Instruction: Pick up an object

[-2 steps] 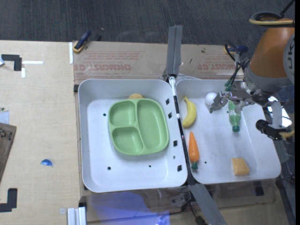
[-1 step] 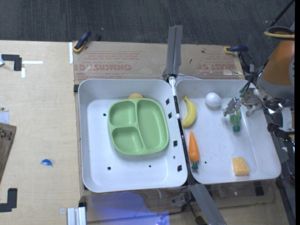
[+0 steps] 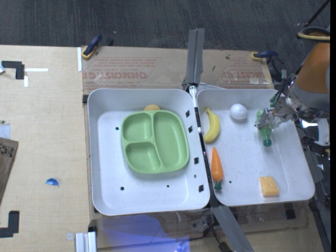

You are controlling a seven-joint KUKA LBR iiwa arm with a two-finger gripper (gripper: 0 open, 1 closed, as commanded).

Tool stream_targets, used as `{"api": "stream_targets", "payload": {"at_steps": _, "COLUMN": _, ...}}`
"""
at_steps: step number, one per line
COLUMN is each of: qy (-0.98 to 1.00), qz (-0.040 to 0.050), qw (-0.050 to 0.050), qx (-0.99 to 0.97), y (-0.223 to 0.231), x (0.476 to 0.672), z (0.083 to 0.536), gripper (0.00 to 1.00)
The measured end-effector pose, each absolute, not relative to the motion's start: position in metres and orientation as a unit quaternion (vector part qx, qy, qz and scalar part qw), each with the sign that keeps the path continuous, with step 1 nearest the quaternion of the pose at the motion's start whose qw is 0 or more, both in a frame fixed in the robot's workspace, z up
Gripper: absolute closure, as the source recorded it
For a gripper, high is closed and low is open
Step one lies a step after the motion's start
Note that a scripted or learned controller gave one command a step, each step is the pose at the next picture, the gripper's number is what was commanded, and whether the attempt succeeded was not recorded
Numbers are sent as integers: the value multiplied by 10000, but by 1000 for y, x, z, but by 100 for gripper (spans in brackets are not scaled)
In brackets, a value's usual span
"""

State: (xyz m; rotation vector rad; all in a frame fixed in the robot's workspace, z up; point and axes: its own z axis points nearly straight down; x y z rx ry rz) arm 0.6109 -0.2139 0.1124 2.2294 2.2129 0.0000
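Where smooth white plastic curves, glossy banana [image 3: 211,125], matte ball [image 3: 239,111], porous sponge [image 3: 269,186].

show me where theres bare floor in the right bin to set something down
Barest: the middle of the right bin, bordered by the banana, carrot, yellow sponge and white ball. Crowded by the right wall, where the hand is at a green bottle.
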Motion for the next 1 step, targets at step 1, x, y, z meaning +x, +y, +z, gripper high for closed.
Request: {"api": "stream_targets", "payload": {"at_steps": 1, "qy": 6627, "qz": -6, "qw": 0, "qx": 7489, "y": -126, "x": 637, "z": 217, "gripper": 100}}
